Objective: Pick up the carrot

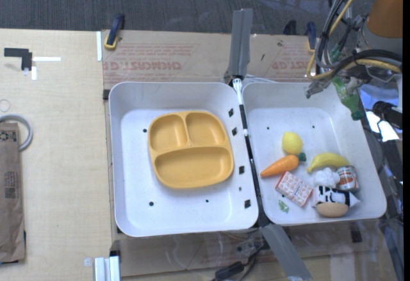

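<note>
The orange carrot (280,166) lies on its side near the middle of the right bin (307,116), its green tip pointing right towards a banana. Just behind it sits a yellow lemon (292,142). My gripper (351,99) hangs over the right bin's far right corner, well up and to the right of the carrot and apart from it. Cables and the wrist's own parts crowd around it.
To the right of and in front of the carrot are a banana (328,160), a pink cracker box (295,188), a small can (346,177), a white lump (325,176) and a bun (332,209). A yellow divided plate (190,148) lies in the left bin (128,164).
</note>
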